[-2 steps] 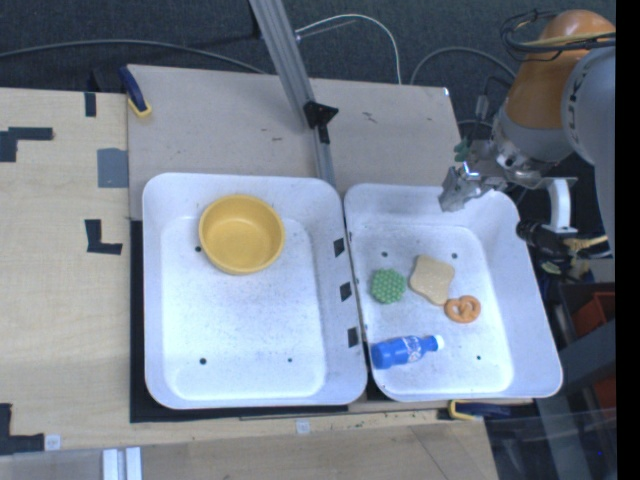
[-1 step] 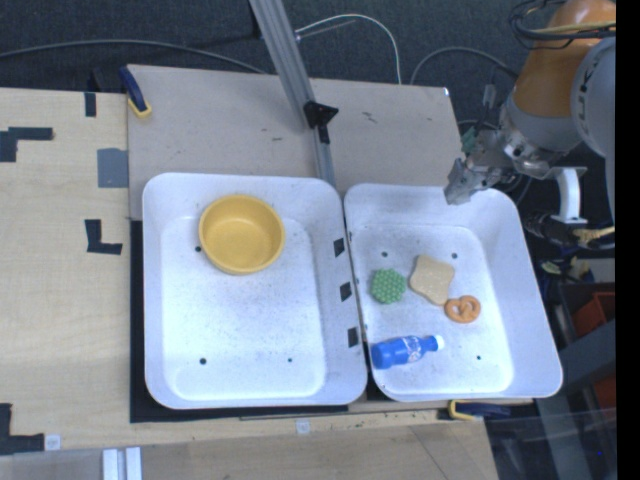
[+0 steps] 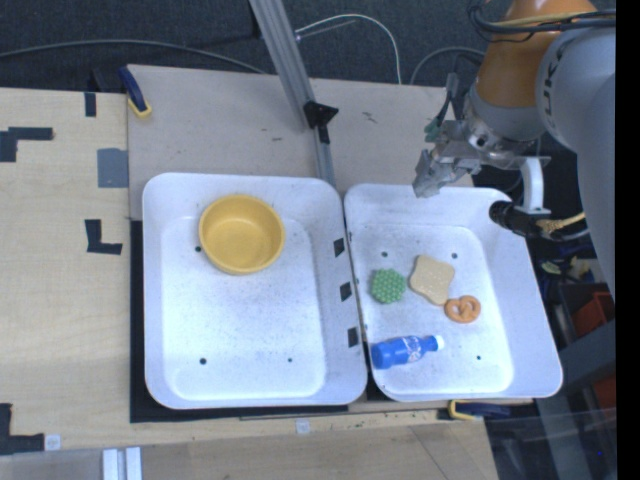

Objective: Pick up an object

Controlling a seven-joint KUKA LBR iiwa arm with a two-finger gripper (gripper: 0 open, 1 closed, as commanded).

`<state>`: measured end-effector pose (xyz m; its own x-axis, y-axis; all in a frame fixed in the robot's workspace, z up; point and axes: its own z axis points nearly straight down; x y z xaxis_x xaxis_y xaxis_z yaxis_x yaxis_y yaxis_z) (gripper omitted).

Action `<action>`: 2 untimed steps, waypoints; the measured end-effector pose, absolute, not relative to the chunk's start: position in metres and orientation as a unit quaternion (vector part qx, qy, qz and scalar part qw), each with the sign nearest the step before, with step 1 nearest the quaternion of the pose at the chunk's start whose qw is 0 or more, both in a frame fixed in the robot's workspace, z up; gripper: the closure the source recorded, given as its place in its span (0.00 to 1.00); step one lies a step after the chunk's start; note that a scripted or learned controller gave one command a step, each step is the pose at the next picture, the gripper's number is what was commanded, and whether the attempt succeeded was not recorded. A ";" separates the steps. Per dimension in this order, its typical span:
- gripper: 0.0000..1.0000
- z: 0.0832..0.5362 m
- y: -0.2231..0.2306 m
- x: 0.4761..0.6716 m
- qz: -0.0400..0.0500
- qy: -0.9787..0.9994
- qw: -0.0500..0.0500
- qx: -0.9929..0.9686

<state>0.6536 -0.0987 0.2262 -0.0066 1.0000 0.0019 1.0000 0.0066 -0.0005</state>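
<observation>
Four small things, a green ball, a tan sponge-like piece, an orange pretzel and a blue bottle, lay untouched in the right bin, so nothing had been picked. The gripper hung over that bin's far rim, seemingly carrying nothing; whether its fingers stood apart or together I could not tell.

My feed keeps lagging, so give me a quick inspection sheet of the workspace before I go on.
Surface: bench bears left bin and right bin, side by side.
Job's things: bowl upright in left bin; green ball, bread, pretzel, blue bottle lying in right bin.
Clutter: blue clamp at the bench's far left corner.
End effector: over right bin's far rim, holding nothing seen.
Cables: looping behind the bench.
Surroundings: metal pole, tape marks.
</observation>
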 end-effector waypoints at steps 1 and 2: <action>1.00 0.216 -0.044 0.651 0.000 -0.708 0.001 -0.706; 1.00 0.230 0.011 0.646 -0.001 -0.710 0.001 -0.705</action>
